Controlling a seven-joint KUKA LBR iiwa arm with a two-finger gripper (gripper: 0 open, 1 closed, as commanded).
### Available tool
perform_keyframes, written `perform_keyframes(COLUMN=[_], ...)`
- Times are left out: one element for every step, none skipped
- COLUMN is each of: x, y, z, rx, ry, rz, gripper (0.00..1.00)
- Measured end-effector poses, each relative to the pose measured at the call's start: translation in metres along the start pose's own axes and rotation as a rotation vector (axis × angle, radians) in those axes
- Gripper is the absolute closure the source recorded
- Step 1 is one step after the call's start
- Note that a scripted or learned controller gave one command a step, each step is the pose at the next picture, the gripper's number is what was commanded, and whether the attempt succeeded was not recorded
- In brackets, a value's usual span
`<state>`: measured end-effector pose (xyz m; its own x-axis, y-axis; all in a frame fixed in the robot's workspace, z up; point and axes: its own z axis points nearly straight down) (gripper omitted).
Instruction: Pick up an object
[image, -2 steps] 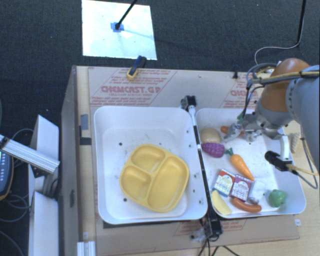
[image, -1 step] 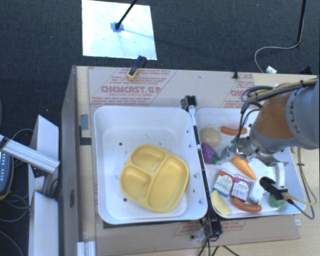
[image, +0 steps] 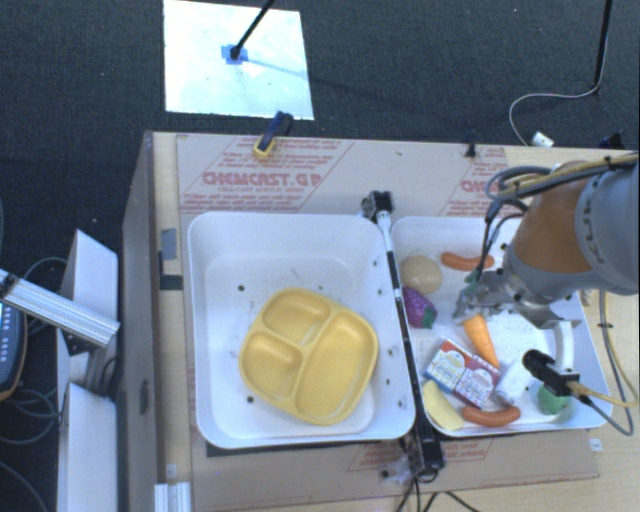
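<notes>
My gripper (image: 473, 301) hangs low over the middle of the right bin (image: 596, 372), at the end of the grey arm with its orange band (image: 555, 238). Right below it lies an orange carrot (image: 482, 340). To its left are a beige egg-shaped thing (image: 420, 272) and a purple piece (image: 418, 307). An orange sausage (image: 463, 261) lies just behind it. Nearer the front are a small printed box (image: 461, 372), a yellow slice (image: 437, 408), a red sausage (image: 490, 416), a white block (image: 514, 380) and a green piece (image: 550, 401), partly behind a black part.
The left bin (image: 225, 250) holds a yellow divided plate (image: 310, 355). A black divider bar (image: 398, 310) runs between the two bins. The bench's cardboard top (image: 300, 175) shows behind them, with a yellow-and-black clip (image: 270, 135) at its back edge.
</notes>
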<state>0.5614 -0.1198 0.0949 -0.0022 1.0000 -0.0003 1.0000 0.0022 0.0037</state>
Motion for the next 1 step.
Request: perform_keyframes(x=[0.0803], y=[-0.0032], z=[-0.0901], rx=[0.001], ry=[0.001], rz=[-0.001], gripper=[1.0])
